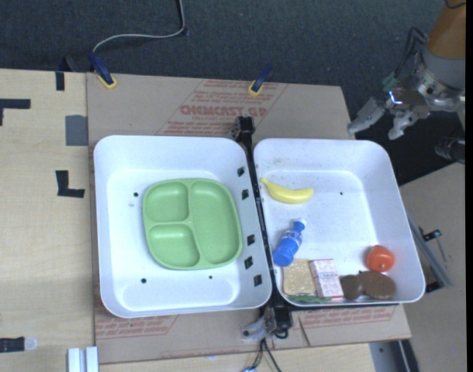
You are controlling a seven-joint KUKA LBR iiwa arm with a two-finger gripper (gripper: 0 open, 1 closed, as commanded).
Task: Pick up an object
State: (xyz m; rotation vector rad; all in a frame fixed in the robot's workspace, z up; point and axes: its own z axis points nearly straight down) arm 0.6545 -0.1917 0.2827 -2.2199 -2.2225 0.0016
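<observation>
The right bin (pixel 376 161) holds a yellow banana (pixel 288 194) near its back left and a blue bottle (pixel 288 243) lying near its middle left. Along its front edge lie a slice of toast (pixel 298 279), a pink packet (pixel 326 277), a brown lump (pixel 369 287) and an orange-red ball (pixel 380 258). My gripper (pixel 381 122) hangs beyond the bin's back right corner, outside the bin and well above it. Its fingers are spread open with nothing between them.
The left bin (pixel 116 177) holds a green divided plate (pixel 192 223). A black clip row (pixel 252 208) joins the two bins. Both rest on a cardboard sheet (pixel 213 107) held by yellow clamps. A white cable (pixel 143 36) runs across the dark floor behind.
</observation>
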